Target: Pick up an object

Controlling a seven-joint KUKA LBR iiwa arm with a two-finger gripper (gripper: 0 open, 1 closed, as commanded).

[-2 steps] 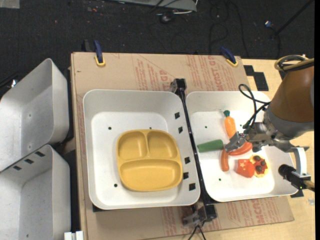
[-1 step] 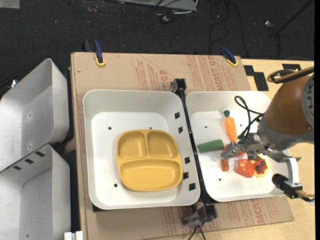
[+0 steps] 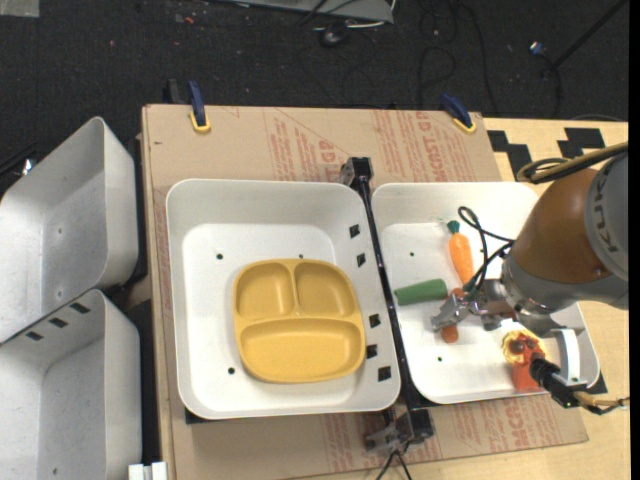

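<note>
Pincer [image 3: 447,317] hovers just right of green block [image 3: 420,292], below carrot [image 3: 461,256].

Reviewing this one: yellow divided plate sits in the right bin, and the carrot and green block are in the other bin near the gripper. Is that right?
Not quite. The camera view shows the yellow divided plate in the left bin, not the right. The carrot and green block do lie in the other bin, the right bin, near the gripper.

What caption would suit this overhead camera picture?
Robot gripper hovers low in the right bin beside a green block and toy carrot; yellow tray left.
</note>
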